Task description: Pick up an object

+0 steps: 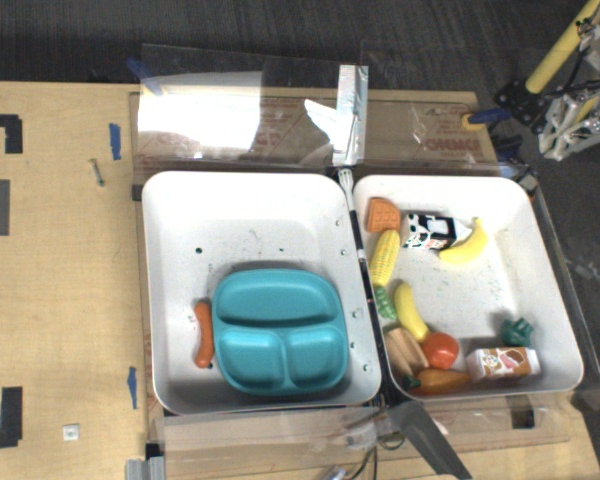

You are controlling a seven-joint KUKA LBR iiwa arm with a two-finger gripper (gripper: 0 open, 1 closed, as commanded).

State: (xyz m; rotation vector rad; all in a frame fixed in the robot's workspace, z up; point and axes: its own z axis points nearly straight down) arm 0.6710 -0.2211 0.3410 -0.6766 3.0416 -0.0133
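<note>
The left bin (180, 218) holds a teal compartment tray (280, 330) with a red-orange sausage (204, 333) lying along its left side. In the right bin (540, 258) lie several toy foods. An orange waffle piece (382, 214), a corn cob (385, 256), a black-and-white carton (427, 232) and a banana (464, 243) sit toward the back. A second yellow piece (410, 310), a red tomato (441, 349), a tan bun (404, 352), an orange carrot (440, 378), a small juice box (502, 363) and a dark green piece (518, 330) crowd the front.
Clear plastic sheeting (240, 118) and a metal upright (350, 113) stand behind the bins. The wooden bench (50, 268) stretches to the left. Yellow-handled equipment (570, 58) sits off the bench at the top right.
</note>
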